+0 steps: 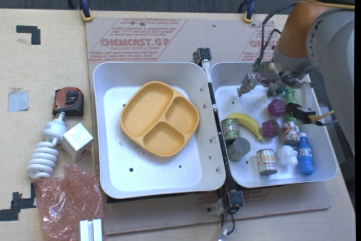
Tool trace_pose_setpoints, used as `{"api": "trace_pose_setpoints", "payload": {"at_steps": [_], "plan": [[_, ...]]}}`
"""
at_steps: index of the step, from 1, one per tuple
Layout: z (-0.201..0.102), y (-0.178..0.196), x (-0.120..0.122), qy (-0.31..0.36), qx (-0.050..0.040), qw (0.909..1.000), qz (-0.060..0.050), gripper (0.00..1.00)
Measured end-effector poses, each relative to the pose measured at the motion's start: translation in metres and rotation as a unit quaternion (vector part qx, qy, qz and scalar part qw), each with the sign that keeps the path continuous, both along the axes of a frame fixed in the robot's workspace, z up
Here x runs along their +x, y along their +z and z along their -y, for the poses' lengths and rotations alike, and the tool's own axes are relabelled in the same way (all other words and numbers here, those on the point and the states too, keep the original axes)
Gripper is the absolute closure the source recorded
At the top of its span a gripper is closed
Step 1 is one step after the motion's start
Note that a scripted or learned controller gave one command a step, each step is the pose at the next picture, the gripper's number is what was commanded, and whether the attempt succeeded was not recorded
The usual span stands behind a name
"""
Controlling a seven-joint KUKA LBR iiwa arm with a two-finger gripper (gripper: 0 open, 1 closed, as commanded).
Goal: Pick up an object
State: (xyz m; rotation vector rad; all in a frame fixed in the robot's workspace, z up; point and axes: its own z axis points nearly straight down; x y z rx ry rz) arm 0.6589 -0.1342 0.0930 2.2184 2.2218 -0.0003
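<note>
Right shallow white bin (243, 178) — contents, 9 items noted:

1. Yellow curved banana (246, 123), lying near the bin's middle, its lower end pointing toward the right.
2. Small green-labelled tin can (230, 128), on its side, touching the banana's left flank.
3. Dark grey round lid-like disc (240, 148), just below that can.
4. Short can with a pale printed label (266, 161), upright, near the bin's front wall.
5. Crumpled white lump (287, 156), just beside item 4, on its right.
6. Blue plastic bottle with a white cap end (305, 155), lying along the right wall.
7. Red-and-white labelled can (291, 132), between the bottle and the banana's tip.
8. Dark purple rounded fruit-like piece (269, 128), touching the banana's lower end.
9. Magenta rounded piece (276, 106), higher up, with a green object (290, 96) just beside it.

Two-finger gripper (255, 83) — hangs over the bin's upper part, near the back wall, above bare white floor; the banana lies below it, apart. Whether the claw is apart or together cannot be told. Nothing is seen between its tips.

Left shallow white bin (107, 138) — 1 yellow plastic divided plate with 3 compartments (159, 118), lying flat, centred.

Bench (34, 65), left of the bins — orange-and-black tape measure (69, 101), white spiral light bulb (46, 149), small white cube (78, 138), crinkled pinkish plastic bag (67, 200).
</note>
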Motion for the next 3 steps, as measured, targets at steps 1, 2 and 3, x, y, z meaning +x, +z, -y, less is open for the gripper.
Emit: {"api": "trace_pose_setpoints", "payload": {"at_steps": [1, 2, 3], "plan": [[-0.035, 0.000, -0.037, 0.000, 0.0004, 1.0000, -0.001, 0.00], [-0.024, 0.000, 0.000, 0.001, 0.0001, 1.0000, 0.000, 0.00], [-0.040, 0.000, -0.048, -0.001, 0.0003, 1.0000, 0.000, 0.00]]}}
